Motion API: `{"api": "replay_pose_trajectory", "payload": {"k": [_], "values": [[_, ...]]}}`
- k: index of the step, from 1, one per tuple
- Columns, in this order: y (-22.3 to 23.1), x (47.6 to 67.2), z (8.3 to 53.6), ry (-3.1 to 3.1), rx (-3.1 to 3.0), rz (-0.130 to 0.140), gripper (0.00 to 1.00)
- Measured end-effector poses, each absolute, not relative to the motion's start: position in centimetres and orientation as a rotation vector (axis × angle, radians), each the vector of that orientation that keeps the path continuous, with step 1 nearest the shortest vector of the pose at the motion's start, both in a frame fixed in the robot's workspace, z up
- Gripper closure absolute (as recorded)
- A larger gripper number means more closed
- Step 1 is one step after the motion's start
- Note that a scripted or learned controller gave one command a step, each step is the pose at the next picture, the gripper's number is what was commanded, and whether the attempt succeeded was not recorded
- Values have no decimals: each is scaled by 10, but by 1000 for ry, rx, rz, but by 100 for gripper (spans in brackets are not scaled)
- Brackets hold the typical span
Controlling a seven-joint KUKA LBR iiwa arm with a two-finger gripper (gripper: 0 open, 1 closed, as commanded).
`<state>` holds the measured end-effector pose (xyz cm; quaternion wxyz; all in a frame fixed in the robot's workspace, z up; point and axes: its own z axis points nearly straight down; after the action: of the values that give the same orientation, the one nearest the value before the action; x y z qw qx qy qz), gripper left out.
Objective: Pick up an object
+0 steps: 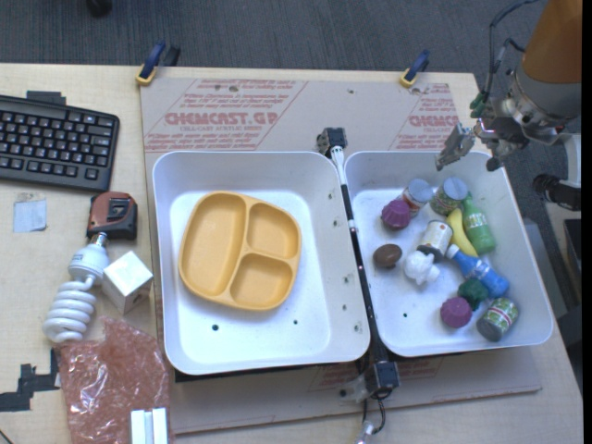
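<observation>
White plastic forms the right bin (532,276), where small toys are clustered: a green can (498,318) nearest, a purple ball (397,214) and a green bottle (477,226) farther back. Beyond, the gripper (472,144) is held above the far rim, fingers spread and empty. Nothing is picked up yet.

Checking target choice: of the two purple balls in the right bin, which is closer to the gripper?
The purple ball at the bin's far left, below the gripper; the other lies at the near edge.
</observation>
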<state>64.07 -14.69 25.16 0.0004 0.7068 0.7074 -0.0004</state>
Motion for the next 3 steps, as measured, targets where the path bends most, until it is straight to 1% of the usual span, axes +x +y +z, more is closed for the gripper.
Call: {"api": "replay_pose_trajectory", "payload": {"k": [1, 2, 3], "values": [[-167, 649, 132, 2210, 2208, 14, 0], [-154, 639, 115, 2220, 2220, 1, 0], [-155, 641, 130, 2215, 2216, 4, 100]]}}
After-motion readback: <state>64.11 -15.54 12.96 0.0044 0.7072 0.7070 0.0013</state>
